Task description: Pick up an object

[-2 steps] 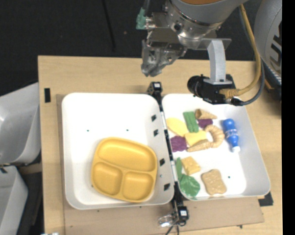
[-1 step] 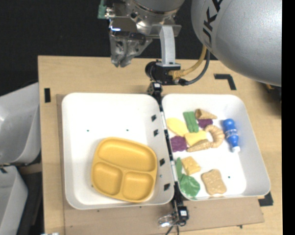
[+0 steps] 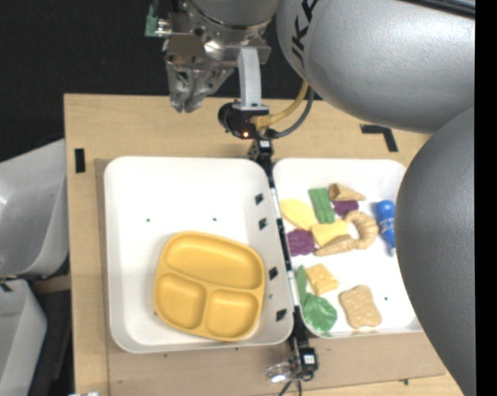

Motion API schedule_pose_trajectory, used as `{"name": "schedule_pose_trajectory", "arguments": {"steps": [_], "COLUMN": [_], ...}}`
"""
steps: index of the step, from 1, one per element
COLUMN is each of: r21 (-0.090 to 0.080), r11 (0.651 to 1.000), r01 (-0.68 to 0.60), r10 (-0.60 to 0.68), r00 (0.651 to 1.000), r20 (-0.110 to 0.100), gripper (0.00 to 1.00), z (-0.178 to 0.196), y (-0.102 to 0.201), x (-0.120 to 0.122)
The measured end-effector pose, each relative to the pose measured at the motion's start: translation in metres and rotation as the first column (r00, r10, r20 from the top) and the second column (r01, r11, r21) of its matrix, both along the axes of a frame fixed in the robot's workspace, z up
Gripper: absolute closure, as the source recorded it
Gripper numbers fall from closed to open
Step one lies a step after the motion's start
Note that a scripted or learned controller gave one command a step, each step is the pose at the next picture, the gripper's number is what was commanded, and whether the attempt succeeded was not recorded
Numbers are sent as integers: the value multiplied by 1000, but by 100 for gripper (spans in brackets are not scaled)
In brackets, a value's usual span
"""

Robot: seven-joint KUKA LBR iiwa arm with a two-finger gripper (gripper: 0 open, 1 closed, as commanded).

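The camera view is showing the grey arm's metal gripper [image 3: 188, 89] hanging above the wooden worktop [image 3: 133, 122], beyond the left white bin [image 3: 129, 221]; its jaws are carrying nothing, and how far apart they stand I cannot tell. A yellow three-compartment plastic tray [image 3: 208, 285] is lying in that bin. Small toy foods [image 3: 335, 238] are sitting clustered in the right white bin [image 3: 397, 304].

Divided tray [image 3: 209, 285] in left bin [image 3: 125, 221]; toy foods [image 3: 331, 236], seemingly piled, in right bin [image 3: 397, 176].

left bin [image 3: 133, 221] open around yellow tray [image 3: 209, 285], right bin [image 3: 393, 172] crowded, toys [image 3: 331, 238]
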State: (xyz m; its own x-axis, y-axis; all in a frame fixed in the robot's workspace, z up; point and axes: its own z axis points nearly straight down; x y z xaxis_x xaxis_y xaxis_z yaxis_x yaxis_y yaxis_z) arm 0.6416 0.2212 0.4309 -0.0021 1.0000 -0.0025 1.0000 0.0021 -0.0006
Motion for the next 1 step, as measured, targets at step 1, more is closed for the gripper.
{"name": "schedule_pose_trajectory", "arguments": {"steps": [1], "r21": [-3], "r11": [1000], "r01": [4], "r10": [-4], "r00": [1000], "r20": [-12], "gripper": [100], "z": [-262], "y": [-1], "x": [-16]}}
